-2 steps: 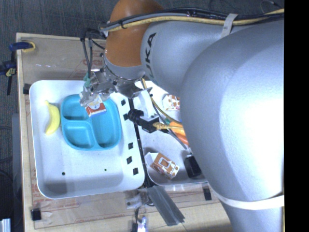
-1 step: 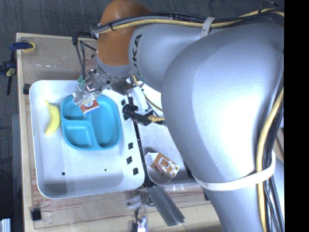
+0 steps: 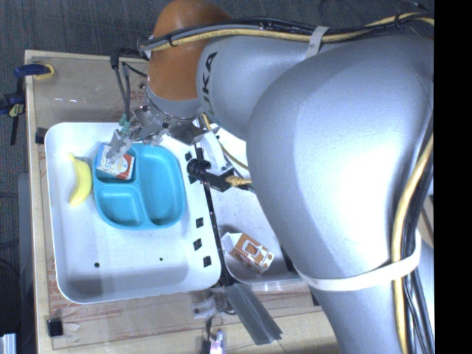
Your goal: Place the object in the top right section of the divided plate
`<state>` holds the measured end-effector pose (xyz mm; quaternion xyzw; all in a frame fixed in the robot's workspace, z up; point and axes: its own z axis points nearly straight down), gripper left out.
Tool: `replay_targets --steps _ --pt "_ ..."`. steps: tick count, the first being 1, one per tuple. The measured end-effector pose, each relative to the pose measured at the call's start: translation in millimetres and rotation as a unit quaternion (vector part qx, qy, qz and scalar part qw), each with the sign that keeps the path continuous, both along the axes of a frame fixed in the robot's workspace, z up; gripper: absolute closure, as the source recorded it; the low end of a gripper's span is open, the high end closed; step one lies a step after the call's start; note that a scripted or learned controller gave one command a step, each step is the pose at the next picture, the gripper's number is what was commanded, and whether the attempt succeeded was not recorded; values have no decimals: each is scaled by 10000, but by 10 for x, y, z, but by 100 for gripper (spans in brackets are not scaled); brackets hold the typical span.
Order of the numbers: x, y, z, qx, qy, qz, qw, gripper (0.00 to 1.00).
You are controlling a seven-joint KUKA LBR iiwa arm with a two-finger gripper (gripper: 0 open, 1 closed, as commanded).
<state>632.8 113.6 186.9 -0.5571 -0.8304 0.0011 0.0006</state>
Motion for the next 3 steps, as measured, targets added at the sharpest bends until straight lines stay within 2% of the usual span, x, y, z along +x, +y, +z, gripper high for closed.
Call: replay_targets --steps 1,2,3 --pt "-78 -39 23 -5 25 -412 9991 0" --pt "-78 -36 117 -9 39 -389 9992 100" --pt "230 -11 -104 -1 -3 -861 9963 100"
